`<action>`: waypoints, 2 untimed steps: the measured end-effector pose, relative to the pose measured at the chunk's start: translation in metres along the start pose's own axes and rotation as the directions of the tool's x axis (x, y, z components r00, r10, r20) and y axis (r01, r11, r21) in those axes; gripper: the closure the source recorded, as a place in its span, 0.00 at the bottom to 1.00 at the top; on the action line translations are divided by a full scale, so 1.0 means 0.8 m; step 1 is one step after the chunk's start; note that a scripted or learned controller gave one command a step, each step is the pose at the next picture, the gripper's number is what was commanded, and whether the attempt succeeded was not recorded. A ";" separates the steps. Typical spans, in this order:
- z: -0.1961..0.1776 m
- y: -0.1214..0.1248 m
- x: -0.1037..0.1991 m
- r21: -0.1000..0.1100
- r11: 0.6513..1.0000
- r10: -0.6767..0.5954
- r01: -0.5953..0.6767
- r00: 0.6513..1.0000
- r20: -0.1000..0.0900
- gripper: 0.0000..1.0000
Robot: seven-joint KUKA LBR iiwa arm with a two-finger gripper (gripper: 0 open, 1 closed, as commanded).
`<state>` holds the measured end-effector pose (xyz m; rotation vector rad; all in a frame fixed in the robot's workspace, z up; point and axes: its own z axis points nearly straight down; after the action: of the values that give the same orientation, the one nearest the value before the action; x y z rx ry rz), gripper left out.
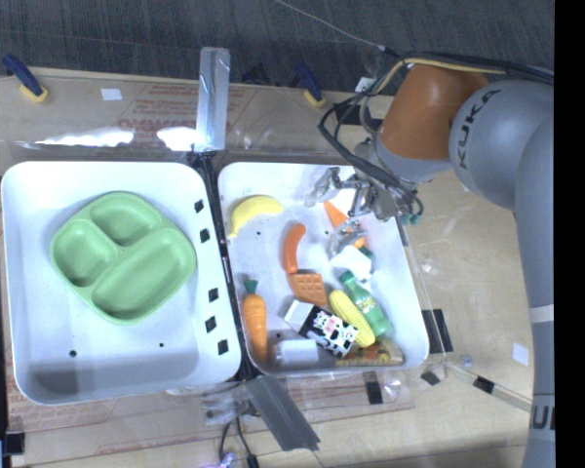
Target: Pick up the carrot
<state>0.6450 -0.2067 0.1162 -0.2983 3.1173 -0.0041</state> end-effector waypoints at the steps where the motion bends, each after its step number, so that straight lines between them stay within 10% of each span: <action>1: -0.015 0.000 -0.002 0.003 1.000 -0.002 0.002 1.000 0.006 1.00; 2: -0.014 0.023 0.145 -0.006 0.978 -0.208 0.208 0.978 -0.009 1.00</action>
<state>0.5273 -0.2108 0.1263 -0.6251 3.0787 0.0005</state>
